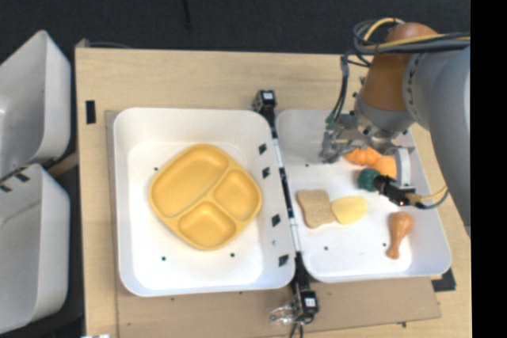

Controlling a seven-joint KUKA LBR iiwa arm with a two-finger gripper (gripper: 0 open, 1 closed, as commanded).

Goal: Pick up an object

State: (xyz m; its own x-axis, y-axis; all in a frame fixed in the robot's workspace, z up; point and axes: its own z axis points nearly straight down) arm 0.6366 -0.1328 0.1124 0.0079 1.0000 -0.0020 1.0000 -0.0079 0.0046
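The right bin (348,265) holds a slice of toast (314,207), a pale yellow chip-like piece (349,210), a brown chicken drumstick (398,233), and an orange carrot (371,159) with a green top (368,179). My gripper (342,142) hangs low over the back of the right bin, just left of the carrot. Its dark fingers point down toward the bin floor. The arm's grey body and orange band (392,75) rise behind it and hide part of the carrot.
The left bin (135,265) holds a yellow three-compartment plate (206,195). Black clips (279,170) run along the divider between the bins. White chairs (28,99) stand beyond the bench's left edge.
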